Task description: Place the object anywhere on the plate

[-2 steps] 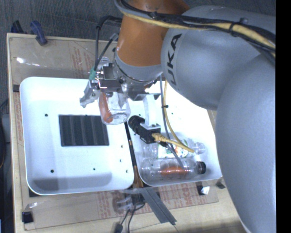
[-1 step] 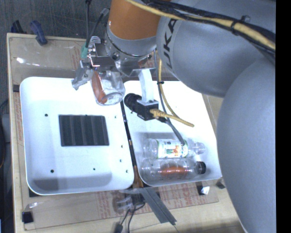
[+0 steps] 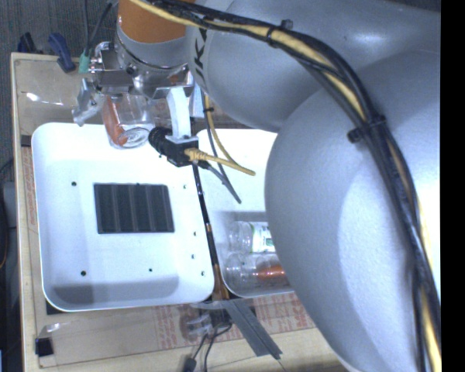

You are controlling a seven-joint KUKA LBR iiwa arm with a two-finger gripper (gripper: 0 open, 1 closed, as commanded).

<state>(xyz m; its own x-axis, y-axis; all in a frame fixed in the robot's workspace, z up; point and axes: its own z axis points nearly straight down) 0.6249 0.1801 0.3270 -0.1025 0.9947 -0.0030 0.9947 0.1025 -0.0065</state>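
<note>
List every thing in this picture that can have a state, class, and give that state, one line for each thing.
gripper: over the far edge of the left bin, shut on the clear bottle.
clear bottle: lifted, held between the gripper's fingers, roughly upright.
left bin: holds a dark ribbed plate.
dark ribbed plate: flat, nothing on it.
right bin: partly hidden by the arm, holds clear bottles.
clear bottles: lying down.

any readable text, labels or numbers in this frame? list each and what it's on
No text can be read here.
Clear bottle in the right bin: it has a label, too blurred to read.
Reddish printing on the bench strip in front of the bins: too small to read.
Clear object at the tool: a red band, no legible marks.
</note>
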